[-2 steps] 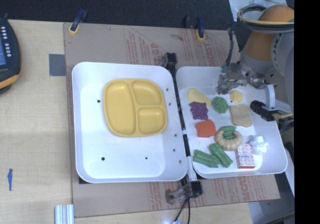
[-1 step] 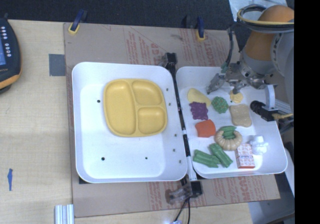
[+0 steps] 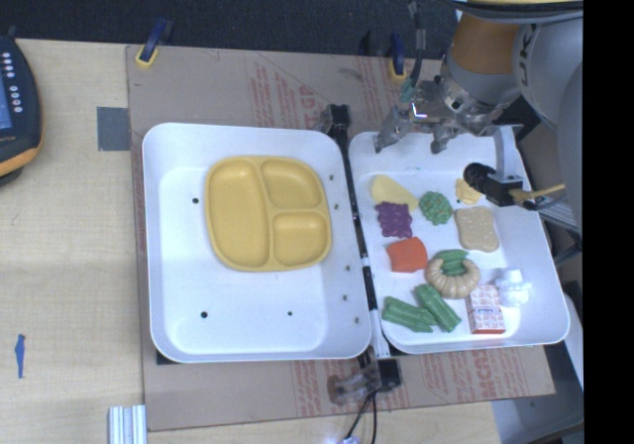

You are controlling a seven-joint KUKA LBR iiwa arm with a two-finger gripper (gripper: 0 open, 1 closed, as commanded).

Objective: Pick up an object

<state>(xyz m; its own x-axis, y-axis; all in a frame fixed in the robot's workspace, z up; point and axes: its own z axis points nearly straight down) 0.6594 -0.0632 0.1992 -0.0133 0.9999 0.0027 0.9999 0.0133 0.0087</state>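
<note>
While flat, green beans (image 3: pixel 421 310) | long axis diagonal, pointing lower-right.

At the left edge of the frame you see a black and orange pendant (image 3: pixel 14 105). A grey tape patch (image 3: pixel 113 128) lies on the bench right of it. A blue clamp (image 3: pixel 152 43) grips the cardboard sheet (image 3: pixel 238 85) at its upper left corner.

arm (image 3: pixel 515 6) cut off at top

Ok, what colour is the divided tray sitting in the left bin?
Pale yellow; the divided tray shows plainly in the camera view, in the left bin.
</note>
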